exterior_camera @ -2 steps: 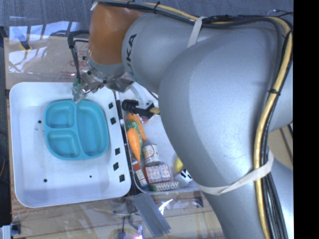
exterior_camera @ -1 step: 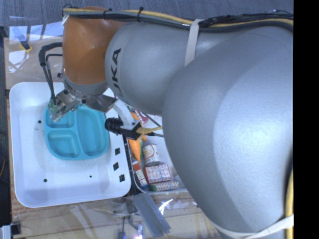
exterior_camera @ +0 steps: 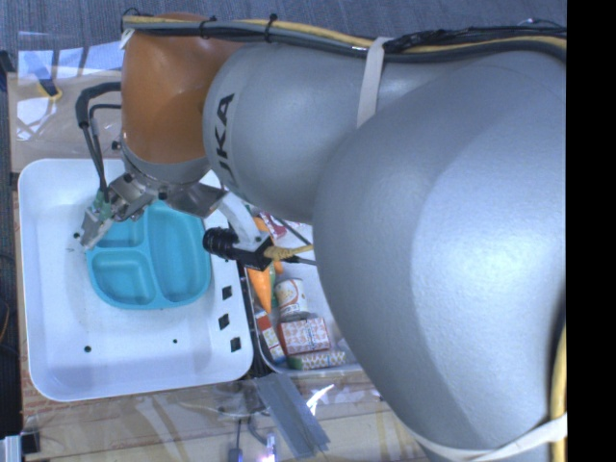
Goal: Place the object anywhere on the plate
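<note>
We are looking down on the left white bin (exterior_camera: 38,354), where the blue sectioned plate (exterior_camera: 154,263) is lying, and we are using that plate as our landmark. The grey arm (exterior_camera: 404,210) with its orange band (exterior_camera: 164,85) is reaching across and covering most of the neighbouring bin, of which we are seeing only a strip beside the plate's right edge, holding an orange carrot-like piece (exterior_camera: 260,287), a small can (exterior_camera: 291,296) and a red-printed packet (exterior_camera: 303,335). The pincer (exterior_camera: 96,221) is hanging at the plate's upper-left rim, and something small and greenish (exterior_camera: 101,205) is showing at its tip; we are too far off to say whether that is the object or part of the tool. We cannot tell whether the pincer is released or clenched, as the tips are blurring into the rim. We are judging this as the placing step. To do it well, we are advising a shift inward from the rim toward the plate's upper compartment, a low descent before letting go, and a straight lift away, so nothing is rolling off the plate's edge into the bin or catching the dark cable (exterior_camera: 91,142) looping above the plate.
</note>
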Controlling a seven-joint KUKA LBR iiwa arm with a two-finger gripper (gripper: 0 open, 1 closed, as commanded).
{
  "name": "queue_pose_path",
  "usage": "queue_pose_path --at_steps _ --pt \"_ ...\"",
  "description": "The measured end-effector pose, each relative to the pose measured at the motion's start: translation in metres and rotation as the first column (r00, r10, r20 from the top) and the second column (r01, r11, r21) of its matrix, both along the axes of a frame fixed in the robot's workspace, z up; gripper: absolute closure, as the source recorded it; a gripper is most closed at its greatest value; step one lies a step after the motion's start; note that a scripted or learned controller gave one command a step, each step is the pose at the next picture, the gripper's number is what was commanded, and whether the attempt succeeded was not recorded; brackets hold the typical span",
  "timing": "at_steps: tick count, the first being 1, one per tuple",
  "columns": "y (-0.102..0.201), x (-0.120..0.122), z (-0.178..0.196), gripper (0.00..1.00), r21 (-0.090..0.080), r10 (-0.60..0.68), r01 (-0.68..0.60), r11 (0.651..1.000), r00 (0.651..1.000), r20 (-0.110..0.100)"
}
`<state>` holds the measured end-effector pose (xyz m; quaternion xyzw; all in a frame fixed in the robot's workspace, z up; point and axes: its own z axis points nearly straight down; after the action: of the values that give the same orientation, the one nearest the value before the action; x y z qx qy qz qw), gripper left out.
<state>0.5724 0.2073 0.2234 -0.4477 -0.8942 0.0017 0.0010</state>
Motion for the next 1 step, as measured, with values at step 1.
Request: queue_pose_path --at_steps 1 --pt "0.001 0.0002 0.0079 1.0 -0.001 0.004 -0.004 1.0 1.0 -0.002"
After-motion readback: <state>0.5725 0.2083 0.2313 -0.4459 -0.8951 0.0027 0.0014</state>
